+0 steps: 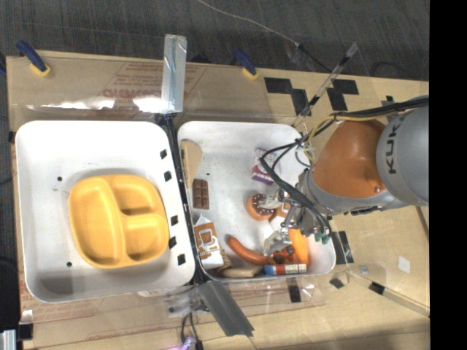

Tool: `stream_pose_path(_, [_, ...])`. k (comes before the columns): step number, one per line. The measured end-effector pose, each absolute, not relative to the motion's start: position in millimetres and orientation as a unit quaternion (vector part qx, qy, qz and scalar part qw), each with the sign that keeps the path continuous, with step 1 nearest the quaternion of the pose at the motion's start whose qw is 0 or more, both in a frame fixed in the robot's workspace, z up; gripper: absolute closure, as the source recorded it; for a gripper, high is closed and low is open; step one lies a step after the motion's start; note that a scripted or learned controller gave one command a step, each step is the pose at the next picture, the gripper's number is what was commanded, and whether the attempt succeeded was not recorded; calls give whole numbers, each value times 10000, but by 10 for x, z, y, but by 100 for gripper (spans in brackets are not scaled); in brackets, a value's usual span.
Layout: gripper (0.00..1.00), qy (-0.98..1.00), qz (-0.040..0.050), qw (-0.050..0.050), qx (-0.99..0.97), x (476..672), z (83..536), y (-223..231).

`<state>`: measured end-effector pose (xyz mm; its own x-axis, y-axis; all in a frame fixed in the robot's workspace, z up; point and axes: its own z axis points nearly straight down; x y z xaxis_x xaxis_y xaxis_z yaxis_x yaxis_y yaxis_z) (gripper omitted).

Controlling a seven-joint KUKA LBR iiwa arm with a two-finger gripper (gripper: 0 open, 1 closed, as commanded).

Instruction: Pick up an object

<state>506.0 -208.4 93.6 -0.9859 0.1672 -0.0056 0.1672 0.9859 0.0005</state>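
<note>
My end effector (pixel 286 235) is down among the clutter at the right bin's (pixel 233 133) near edge, reaching for the hot dog (pixel 246 251); its grip I cannot tell, so next I must close and lift.

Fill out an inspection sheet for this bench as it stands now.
Surface: cardboard-covered bench bearing left bin and right bin.
Job's things: hot dog, chocolate bar, doughnut, orange block, marker in the right bin's near part.
Clutter: yellow divided tray in the left bin.
Grippers: gripper low over the right bin's near right corner.
Cables: black cables looping at the wrist.
Surroundings: blue clamps, dark carpet.
</note>
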Motion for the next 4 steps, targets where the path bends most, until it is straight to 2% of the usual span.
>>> stream_pose_path(2, [0, 9965, 0, 28, 839, 5060, 936, -2084])
stream_pose_path(3, [0, 9995, -48, 249, -162, 4926, 1023, -1882])
stream_pose_path(4, [100, 9997, -27, 143, -192, 4885, 1096, -1869])
